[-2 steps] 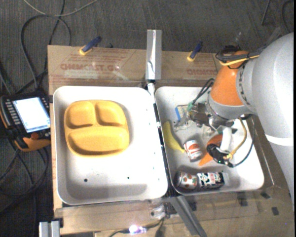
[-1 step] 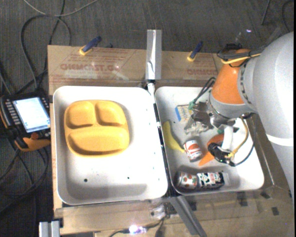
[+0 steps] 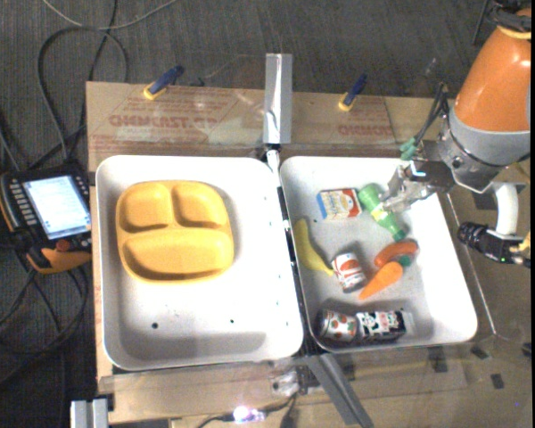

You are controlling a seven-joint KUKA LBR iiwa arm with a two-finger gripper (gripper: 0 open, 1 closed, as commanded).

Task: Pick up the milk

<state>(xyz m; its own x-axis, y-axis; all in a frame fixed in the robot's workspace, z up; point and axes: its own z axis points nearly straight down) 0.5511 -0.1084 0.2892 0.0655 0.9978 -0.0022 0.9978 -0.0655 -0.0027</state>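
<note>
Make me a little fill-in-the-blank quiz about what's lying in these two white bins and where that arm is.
1. The yellow divided tray lies in the ____ bin.
2. The milk carton lies beside a ____ bottle.
3. The end effector hovers over the ____ bin.
4. Near the carrot, against the bin's left wall, lies a yellow ____.

Missing words: left; green; right; banana
</note>
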